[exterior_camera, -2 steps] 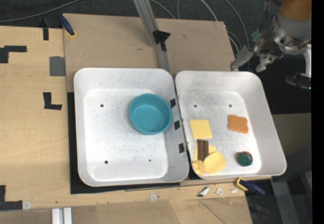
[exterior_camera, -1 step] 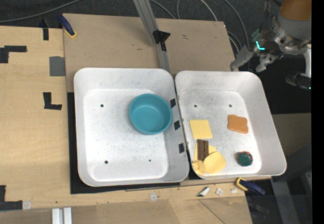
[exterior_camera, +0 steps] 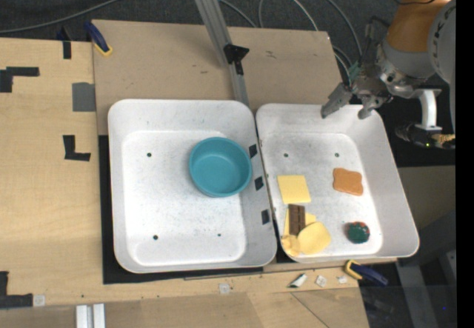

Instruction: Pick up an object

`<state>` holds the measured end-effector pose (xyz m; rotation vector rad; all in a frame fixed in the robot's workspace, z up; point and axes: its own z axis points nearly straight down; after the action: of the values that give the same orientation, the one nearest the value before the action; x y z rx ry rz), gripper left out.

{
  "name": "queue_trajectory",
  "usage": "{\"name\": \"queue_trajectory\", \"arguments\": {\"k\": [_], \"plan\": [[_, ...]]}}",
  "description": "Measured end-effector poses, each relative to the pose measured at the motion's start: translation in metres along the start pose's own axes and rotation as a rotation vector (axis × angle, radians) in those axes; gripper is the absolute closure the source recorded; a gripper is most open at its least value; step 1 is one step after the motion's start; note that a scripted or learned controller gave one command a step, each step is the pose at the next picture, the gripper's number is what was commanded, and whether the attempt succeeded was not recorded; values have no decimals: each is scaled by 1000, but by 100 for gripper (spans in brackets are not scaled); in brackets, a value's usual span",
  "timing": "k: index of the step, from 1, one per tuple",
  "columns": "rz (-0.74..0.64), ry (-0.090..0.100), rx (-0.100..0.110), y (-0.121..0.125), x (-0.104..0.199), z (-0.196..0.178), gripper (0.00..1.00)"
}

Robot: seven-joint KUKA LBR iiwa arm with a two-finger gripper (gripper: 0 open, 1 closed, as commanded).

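My gripper hangs over the far rim of the right bin, its two fingers spread apart and open with nothing between them. Well below it in that bin lie an orange-brown piece, a yellow square, a small brown block on a pale yellow lump, and a dark green and red ball. A blue bowl sits in the left bin.
A slanted grey pole crosses behind the left bin. Cables loop at the back. Yellow-and-blue clamps sit at the bench's far left corner and front right edge.
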<state>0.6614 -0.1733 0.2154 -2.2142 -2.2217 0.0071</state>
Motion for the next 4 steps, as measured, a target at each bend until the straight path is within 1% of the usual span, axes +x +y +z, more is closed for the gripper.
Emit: {"name": "queue_trajectory", "arguments": {"k": [1, 2, 3, 4], "plan": [[2, 0, 1, -10, -3, 58, 0], [2, -1, 0, -11, -6, 102, 0], [0, -1, -5, -10, -5, 89, 100], [2, -1, -10, -4, -6, 45, 100]]}}
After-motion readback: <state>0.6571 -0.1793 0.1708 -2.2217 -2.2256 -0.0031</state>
